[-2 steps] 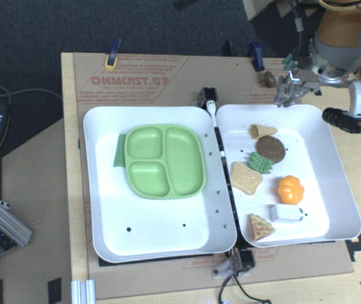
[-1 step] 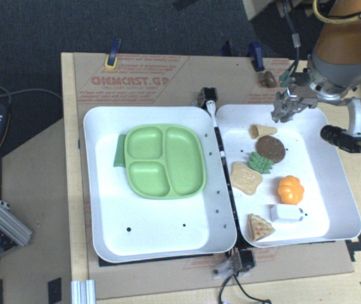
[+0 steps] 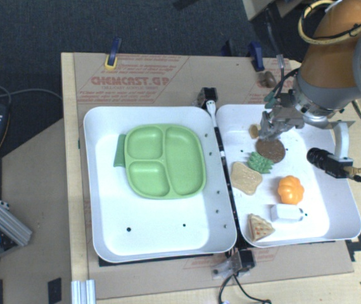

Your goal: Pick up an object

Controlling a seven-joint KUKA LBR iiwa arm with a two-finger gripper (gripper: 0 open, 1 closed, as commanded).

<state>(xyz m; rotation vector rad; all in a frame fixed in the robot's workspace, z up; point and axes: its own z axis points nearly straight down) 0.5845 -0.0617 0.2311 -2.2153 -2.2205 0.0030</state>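
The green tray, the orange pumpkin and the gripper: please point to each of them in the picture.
green tray [image 3: 165, 160]: camera view, on the ridge where its three compartments meet.
orange pumpkin [image 3: 290, 189]: camera view, on the middle of its top.
gripper [image 3: 270, 132]: camera view, at its tip above the brown disc.

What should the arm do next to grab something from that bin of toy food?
Probably lower a little more onto the brown round piece. The gripper hangs right above it in the right bin, and nothing shows between its fingers.
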